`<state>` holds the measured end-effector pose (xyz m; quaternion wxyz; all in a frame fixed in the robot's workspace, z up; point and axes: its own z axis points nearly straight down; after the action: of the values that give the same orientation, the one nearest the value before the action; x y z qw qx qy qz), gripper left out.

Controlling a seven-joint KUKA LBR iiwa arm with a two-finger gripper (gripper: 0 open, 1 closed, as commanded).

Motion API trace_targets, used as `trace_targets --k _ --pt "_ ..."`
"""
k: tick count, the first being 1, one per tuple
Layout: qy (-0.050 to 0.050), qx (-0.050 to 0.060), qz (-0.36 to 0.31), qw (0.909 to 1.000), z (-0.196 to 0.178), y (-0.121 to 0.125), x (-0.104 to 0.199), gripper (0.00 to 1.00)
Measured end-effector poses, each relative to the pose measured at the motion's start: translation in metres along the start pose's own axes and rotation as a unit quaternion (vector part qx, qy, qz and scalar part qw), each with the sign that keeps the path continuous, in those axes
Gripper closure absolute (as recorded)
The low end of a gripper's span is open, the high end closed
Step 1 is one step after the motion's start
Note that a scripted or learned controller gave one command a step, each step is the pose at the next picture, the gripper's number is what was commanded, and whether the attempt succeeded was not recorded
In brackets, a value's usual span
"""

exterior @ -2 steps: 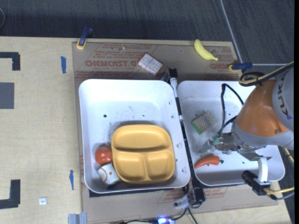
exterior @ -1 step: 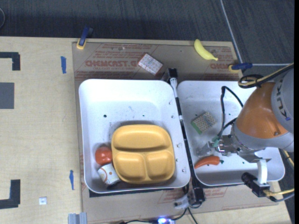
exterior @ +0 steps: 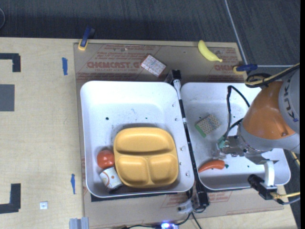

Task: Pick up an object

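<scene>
On the far left the desk [exterior: 38, 142] is pale wood with black tape corners and short blue tape strips. A brown cardboard sheet [exterior: 119, 61] lies under both bins; red print along its far edge reads something like "CHEMCAST", and I can't make out the rest. A blue and yellow clamp [exterior: 86, 37] grips its far left corner. A small checkered packet [exterior: 153, 65] lies on the cardboard just beyond the left bin [exterior: 95, 104].

In the left bin's near half sits a yellow compartment tray [exterior: 145, 155], one long section far, two smaller ones near. Touching its left side are a red-orange ball [exterior: 105, 158] and, nearer, a small white and orange cylinder [exterior: 110, 177].

A yellow banana [exterior: 208, 51] lies on the cardboard beyond the right bin [exterior: 200, 94], with a second blue clamp [exterior: 245, 68] to its right.

In the right bin a small green and beige packet [exterior: 208, 125] lies tilted near the middle. An orange carrot-shaped toy [exterior: 211, 165] lies by the near wall. My fingers [exterior: 229, 148] hang low just right of and slightly beyond that toy, between it and the packet; from this angle my wrist hides them, so I cannot tell how far apart they are or whether they hold anything. My arm carries its orange band [exterior: 267, 113] to the right.
</scene>
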<state>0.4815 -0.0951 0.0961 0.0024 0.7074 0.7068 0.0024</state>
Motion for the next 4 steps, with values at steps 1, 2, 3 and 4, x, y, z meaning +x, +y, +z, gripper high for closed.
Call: trace_targets --k 1,2,3,4 --pt "0.000 0.000 0.000 1.0000 0.000 0.000 0.000 0.00" --pt "0.000 0.003 0.000 1.0000 0.010 -0.002 0.001 0.00" --pt "0.000 0.002 0.000 1.0000 0.010 -0.002 0.003 0.00" --pt "0.000 0.003 0.000 1.0000 0.010 0.001 0.001 0.00"
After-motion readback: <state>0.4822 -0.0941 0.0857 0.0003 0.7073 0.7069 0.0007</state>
